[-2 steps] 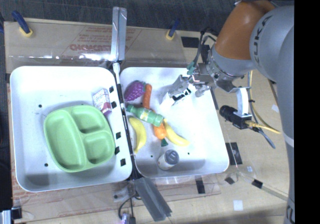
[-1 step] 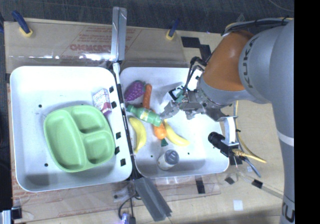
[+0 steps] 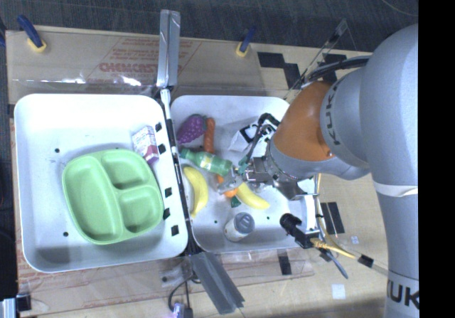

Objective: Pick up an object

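Reaching into the right bin [image 3: 213, 107], the tool [image 3: 245, 173] hangs low among the clutter.
Its grip state cannot be told; a yellow banana [image 3: 254, 198] lies just beside it, a green bottle [image 3: 206, 161] nearby.

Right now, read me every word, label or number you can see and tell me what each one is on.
"KU": grey arm, at the lower right edge; the rest is cut off.
Dark letters on the arm's orange band: too blurred to read.
Red print on the cardboard behind the bins: too faint.
Label on the small packet in the left bin: too small.
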Motion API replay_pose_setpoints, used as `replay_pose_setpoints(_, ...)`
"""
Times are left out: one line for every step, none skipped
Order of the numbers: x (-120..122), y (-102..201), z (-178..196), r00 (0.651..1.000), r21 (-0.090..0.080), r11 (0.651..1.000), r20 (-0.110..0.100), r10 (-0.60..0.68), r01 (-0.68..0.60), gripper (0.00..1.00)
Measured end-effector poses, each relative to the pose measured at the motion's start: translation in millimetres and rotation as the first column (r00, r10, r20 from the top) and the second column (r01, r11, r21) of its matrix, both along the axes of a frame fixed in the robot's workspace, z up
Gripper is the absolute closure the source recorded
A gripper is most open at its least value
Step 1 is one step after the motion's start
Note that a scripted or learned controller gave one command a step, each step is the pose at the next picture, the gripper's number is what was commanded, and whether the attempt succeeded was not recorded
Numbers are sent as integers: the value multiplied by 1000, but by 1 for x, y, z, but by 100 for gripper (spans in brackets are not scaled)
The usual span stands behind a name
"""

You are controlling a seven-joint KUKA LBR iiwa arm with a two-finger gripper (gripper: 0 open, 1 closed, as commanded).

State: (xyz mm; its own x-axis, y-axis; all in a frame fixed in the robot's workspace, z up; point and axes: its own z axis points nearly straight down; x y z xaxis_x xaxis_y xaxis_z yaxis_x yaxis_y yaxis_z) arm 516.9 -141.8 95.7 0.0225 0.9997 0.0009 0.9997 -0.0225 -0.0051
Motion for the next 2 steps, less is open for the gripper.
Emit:
replay_pose_setpoints(0,0,9,1000,-1,1000,-1,4,-4,100)
replay_pose_setpoints(30,13,98,994,0,994,3,110,-110,100)
